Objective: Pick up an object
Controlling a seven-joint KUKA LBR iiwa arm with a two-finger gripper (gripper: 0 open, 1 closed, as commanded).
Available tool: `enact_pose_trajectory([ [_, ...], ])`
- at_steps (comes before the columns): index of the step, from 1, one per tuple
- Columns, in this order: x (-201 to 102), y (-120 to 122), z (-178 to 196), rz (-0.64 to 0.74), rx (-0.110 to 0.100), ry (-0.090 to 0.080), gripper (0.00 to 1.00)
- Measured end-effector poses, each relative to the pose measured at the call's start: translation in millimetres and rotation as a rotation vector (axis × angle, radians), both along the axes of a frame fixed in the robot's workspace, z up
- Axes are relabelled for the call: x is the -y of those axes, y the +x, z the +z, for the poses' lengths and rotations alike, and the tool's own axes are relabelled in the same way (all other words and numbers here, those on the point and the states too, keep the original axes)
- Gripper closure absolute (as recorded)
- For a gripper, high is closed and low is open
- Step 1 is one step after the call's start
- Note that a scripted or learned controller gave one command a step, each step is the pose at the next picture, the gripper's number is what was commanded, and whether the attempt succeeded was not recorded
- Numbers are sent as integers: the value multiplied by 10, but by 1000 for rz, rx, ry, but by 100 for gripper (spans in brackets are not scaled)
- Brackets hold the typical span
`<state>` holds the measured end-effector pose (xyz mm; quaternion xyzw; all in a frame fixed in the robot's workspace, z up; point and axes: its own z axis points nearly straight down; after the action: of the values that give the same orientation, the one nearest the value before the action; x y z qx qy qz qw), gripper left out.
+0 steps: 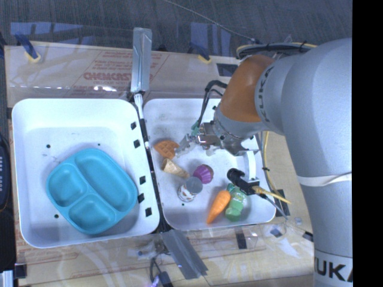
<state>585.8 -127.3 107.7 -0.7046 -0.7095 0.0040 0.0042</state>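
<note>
Well left of the hand, a blue tray (91,188) lies in the left bin (24,160). The hand (187,141) hovers narrow and unladen; just left-below sits an orange pastry (166,147). Approach step: descend, then close.

Both white bins (36,121) look like smooth moulded plastic with a soft sheen. The blue divided tray (91,190) is glossy plastic. The arm (311,112) has a smooth satin grey shell, its orange band (242,94) slightly shiny. The toy carrot (218,204) and purple piece (203,173) look like matt plastic. The counter (90,64) carries clear, reflective sheeting over printed cardboard.
</note>
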Motion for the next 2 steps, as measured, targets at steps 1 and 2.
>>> enact_pose_trajectory([
  [1,-174,73,-92,-1,18,-1,0],
  [2,-250,-140,-163,-1,6,1,0],
])
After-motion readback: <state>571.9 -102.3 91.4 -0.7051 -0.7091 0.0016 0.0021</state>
